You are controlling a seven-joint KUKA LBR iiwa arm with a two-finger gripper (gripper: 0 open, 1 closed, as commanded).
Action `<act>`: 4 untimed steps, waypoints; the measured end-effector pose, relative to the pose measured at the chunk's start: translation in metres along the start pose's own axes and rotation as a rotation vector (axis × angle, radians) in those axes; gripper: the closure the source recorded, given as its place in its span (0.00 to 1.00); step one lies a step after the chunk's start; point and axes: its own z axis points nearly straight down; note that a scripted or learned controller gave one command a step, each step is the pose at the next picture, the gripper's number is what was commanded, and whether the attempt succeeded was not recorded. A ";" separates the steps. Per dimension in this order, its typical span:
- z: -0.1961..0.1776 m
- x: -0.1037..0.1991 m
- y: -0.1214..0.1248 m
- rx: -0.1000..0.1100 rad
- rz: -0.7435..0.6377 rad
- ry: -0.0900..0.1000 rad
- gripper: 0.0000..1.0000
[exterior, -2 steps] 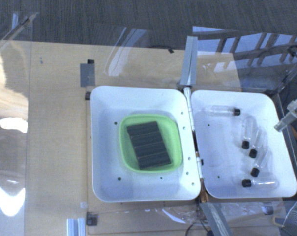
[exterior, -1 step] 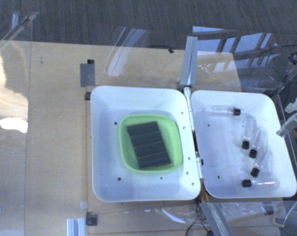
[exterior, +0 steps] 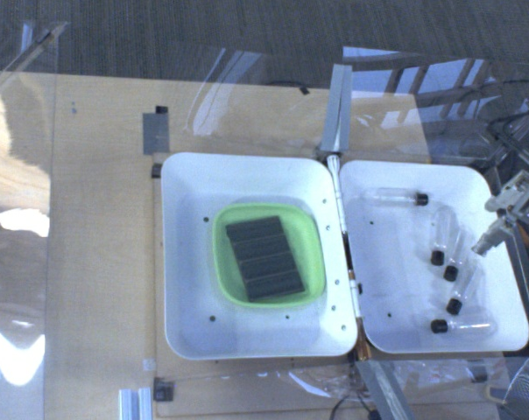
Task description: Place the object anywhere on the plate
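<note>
We list, right bin (exterior: 501,335): clear black-capped tubes (exterior: 448,274) lying loose, gripper (exterior: 490,240) poised at the bin's right rim, its grasp beyond telling, pickup pending; left bin (exterior: 181,261): green plate (exterior: 313,252) bearing a dark ridged block (exterior: 264,259), awaiting a tube.

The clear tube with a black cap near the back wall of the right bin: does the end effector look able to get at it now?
Probably yes. The tube lies alone, apart from the other tubes, and nothing stands between it and the end effector.
</note>
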 end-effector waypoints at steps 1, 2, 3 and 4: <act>-0.001 -0.006 0.004 0.000 -0.146 -0.003 0.00; -0.046 0.000 -0.001 -0.001 -0.352 -0.005 0.00; -0.027 0.005 -0.004 0.000 -0.537 -0.003 0.00; 0.002 0.004 -0.003 -0.001 -0.678 -0.001 0.00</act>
